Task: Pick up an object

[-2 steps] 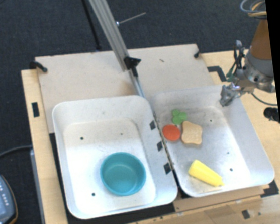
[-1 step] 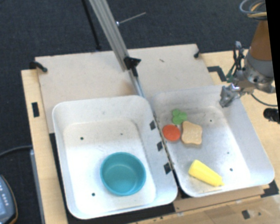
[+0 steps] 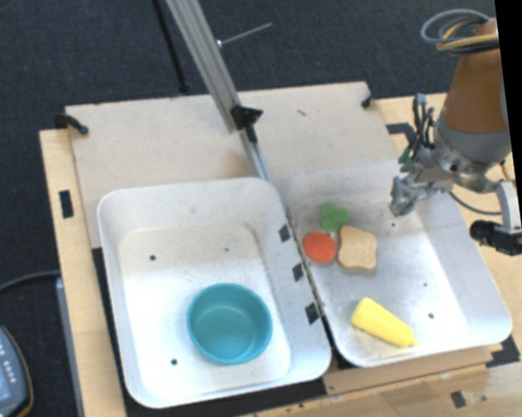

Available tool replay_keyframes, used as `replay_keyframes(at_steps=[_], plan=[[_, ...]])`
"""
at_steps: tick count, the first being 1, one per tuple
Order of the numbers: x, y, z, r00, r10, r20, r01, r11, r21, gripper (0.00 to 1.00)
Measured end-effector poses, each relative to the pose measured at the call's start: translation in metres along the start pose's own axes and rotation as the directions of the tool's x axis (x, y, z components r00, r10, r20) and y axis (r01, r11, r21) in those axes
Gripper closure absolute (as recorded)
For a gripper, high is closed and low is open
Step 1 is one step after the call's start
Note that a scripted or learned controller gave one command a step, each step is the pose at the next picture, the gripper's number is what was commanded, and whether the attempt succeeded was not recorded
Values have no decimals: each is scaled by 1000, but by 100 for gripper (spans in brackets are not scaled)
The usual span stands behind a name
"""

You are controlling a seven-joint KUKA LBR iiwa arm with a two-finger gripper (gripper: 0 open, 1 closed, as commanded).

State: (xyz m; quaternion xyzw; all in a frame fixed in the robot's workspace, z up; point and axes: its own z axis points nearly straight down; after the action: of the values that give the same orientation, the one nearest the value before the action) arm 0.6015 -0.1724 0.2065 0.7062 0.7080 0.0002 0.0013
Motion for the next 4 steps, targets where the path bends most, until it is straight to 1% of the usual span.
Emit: replay_keyframes(at_steps=[1, 2, 3, 4], plan=[[45, -24, -1, 1000, -2, -2, 2, 1000, 1, 100], [103, -44, -11, 1000, -5, -4, 5, 1000, 1, 100], [150, -59, -9, 1000, -4, -3, 4, 1000, 2, 100], [204, -67, -12, 1000, -6, -4, 6, 1000, 2, 100]])
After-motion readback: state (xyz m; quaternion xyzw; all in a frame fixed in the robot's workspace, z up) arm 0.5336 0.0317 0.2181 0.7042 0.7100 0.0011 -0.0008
